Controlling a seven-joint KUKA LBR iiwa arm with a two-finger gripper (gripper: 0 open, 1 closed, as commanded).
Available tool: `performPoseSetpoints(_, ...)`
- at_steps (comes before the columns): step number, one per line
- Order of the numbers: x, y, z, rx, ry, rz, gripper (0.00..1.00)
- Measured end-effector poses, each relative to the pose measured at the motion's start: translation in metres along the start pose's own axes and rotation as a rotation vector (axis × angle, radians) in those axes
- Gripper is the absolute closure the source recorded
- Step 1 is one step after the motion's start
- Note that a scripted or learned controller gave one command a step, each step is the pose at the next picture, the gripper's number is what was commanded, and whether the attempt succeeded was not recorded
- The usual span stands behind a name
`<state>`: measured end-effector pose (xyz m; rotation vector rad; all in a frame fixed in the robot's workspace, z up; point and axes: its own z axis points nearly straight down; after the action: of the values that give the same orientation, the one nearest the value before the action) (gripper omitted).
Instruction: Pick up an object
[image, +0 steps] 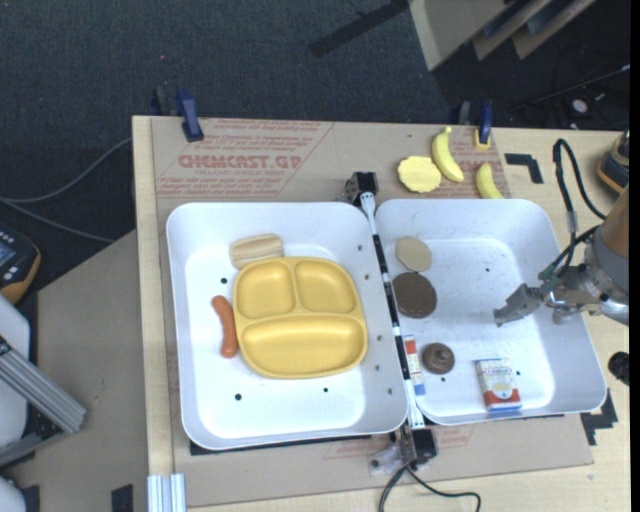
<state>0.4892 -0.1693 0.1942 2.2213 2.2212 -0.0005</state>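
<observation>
White and red, the small carton (498, 385) at our gripper's (515, 307) six o'clock looks light and stiff; we'd pinch its long sides. Jaws: we cannot tell.

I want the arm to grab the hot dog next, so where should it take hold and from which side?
Grip the hot dog across its narrow middle, coming straight down from above. It lies flat in the left bin, running lengthwise beside the yellow tray, so the fingers should close across its width; the gap on the tray side looks tight.
</observation>
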Motion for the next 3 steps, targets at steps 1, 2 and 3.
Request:
performPoseSetpoints(1,0.059,0.035,0.053,0.005,0.004,-0.007,0.0)
performPoseSetpoints(2,0.077,0.015,0.097,0.008,0.004,-0.001,0.0)
performPoseSetpoints(3,0.075,-0.012,0.111,0.004,0.002,0.001,0.0)
